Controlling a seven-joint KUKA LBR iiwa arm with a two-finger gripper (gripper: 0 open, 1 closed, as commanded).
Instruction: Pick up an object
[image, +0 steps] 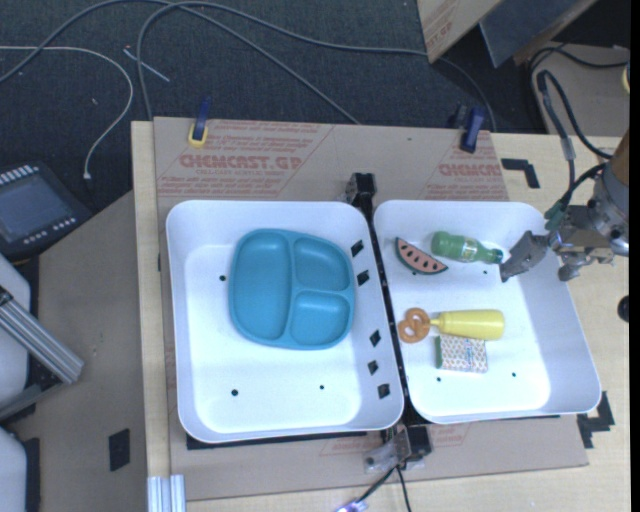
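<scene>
Claw (549, 260): at the right edge of the right bin (560, 390), over its upper right part; two dark fingers spread apart, one (520, 260) reaching left toward the bottle, the other (573, 268) nearer the arm; nothing between them.

Arm (612, 215): enters from the right, grey, partly cut off by the picture's edge.

Right bin, contents:
- Green bottle (463, 247), lying on its side in the upper part, its end just beside the left finger; whether they touch, I cannot tell
- Watermelon slice (412, 258), left of the green bottle, near the bin's left wall
- Yellow bottle (468, 323), lying on its side in the middle
- Orange ring (414, 325), at the yellow bottle's left end, touching or nearly so
- Patterned packet (462, 354), flat, just below the yellow bottle

Left bin (270, 400), contents:
- Blue tray (292, 289), three compartments, in the upper middle of the bin

Bench (300, 150): brown board with red lettering under both bins; blue clamps (200, 125) at its far edge; cables (120, 60) on the dark floor beyond
</scene>
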